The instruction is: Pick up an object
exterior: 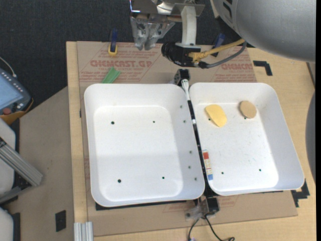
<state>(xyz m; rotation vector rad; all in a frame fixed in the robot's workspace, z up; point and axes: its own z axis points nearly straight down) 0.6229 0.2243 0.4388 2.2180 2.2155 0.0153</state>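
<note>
Item: we log the gripper (146, 43) above the bins' far edge, fingers nearly together, holding nothing; yellow piece (216, 115) lies nearer us, rightward, in right bin (281, 134).

Arm (271, 14) cut off at top edge

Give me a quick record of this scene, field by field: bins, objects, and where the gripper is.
left bin: white, shallow
right bin: white, holds two objects
yellow piece: right bin, far part, near the divider
tan round piece: right bin, just right of the yellow piece, apart from it
gripper: raised beyond the left bin's far edge, above the cardboard
held object: none seen
</note>
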